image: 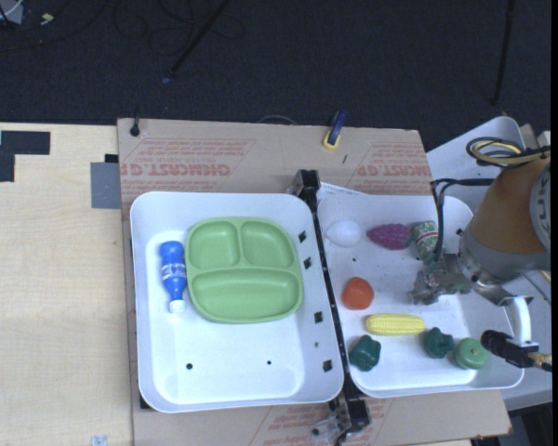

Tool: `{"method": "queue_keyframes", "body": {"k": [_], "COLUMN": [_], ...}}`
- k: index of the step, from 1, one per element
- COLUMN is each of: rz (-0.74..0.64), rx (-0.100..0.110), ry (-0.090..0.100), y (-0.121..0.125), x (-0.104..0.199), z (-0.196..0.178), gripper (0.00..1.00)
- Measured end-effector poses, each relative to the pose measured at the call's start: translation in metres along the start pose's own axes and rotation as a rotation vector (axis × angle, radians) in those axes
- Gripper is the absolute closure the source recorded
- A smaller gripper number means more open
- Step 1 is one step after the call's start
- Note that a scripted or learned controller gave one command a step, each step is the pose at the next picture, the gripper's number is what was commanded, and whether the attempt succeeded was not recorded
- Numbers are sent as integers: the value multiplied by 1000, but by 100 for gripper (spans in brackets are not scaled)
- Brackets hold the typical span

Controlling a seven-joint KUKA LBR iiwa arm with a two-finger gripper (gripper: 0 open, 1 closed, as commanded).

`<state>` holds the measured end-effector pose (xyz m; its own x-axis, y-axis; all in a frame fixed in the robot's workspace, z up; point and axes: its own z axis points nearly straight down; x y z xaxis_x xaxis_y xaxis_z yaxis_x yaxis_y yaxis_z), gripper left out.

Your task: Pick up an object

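The right bin (446,379) holds several small toys: a white egg shape (344,234), a purple piece (389,236), an orange ball (357,293), a yellow corn cob (395,323), two dark green pieces (364,352) (437,343) and a light green one (470,352). My gripper (432,284) reaches down into this bin at its right middle, above the corn and right of the orange ball. A greenish object (424,239) lies just behind it. I see nothing clearly held.
The left bin (158,360) holds a green divided plate (243,269) and a blue bottle (172,274) lying beside it. A black divider (324,286) separates the bins. Cardboard (223,161) lies under both. Cables (498,149) loop near the arm at right.
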<state>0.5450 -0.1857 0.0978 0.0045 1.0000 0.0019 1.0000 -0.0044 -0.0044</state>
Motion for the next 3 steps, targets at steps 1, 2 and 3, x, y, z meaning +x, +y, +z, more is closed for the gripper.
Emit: {"method": "queue_keyframes", "body": {"k": [1, 2, 3], "rz": [-5, -5, -6], "rx": [-7, -6, -5], "ry": [-2, -3, -2], "y": [3, 4, 4], "x": [5, 1, 0], "z": [-61, -104, -131], "gripper": [100, 100, 100]}}
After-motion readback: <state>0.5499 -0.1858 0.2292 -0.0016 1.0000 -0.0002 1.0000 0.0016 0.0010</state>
